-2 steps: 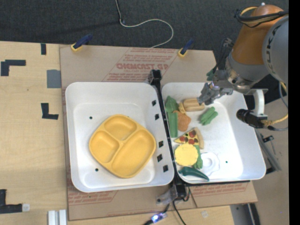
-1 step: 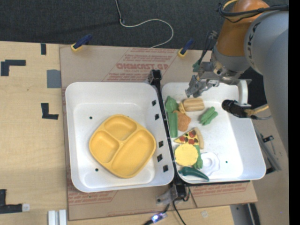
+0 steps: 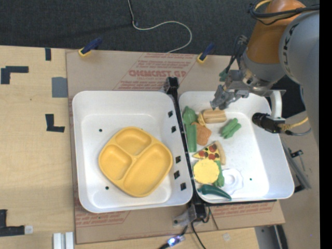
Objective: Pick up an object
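The right bin holds several toy foods. A tan bread roll lies at its back, with a green pod to its right and an orange-brown piece just in front. A long green vegetable runs along the left wall. Nearer the front are a pizza slice, a yellow disc, a white ring and a dark green pepper. My gripper hangs just behind and above the bread roll, with nothing visibly held.
A yellow divided plate lies in the left bin. A black divider runs between the bins. The grey arm with its orange band comes in from the upper right, and a black cable fitting overhangs the right bin's far side.
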{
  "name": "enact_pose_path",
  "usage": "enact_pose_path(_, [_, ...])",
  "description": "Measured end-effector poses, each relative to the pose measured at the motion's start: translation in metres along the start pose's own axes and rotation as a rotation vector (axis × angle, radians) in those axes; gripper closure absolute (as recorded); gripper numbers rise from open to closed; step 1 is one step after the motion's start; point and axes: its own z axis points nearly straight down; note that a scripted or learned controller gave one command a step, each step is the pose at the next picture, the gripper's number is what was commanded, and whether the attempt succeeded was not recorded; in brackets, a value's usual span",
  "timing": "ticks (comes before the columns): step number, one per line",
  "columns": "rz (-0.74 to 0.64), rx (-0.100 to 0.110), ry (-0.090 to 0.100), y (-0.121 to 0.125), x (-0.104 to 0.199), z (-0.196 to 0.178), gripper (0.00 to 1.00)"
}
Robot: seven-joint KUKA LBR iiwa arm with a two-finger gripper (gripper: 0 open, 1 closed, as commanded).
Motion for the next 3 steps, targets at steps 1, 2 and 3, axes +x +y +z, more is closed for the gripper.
enact_pose_path(1, [-0.001, 0.001, -0.001, -0.002, 0.009, 0.003, 1.0])
enact_pose_path(2, [-0.001, 0.001, -0.001, 0.01, 0.008, 0.017, 1.0])
enact_pose_path(3, [0.0, -0.001, 0.0, 0.007, -0.003, 0.002, 1.0])
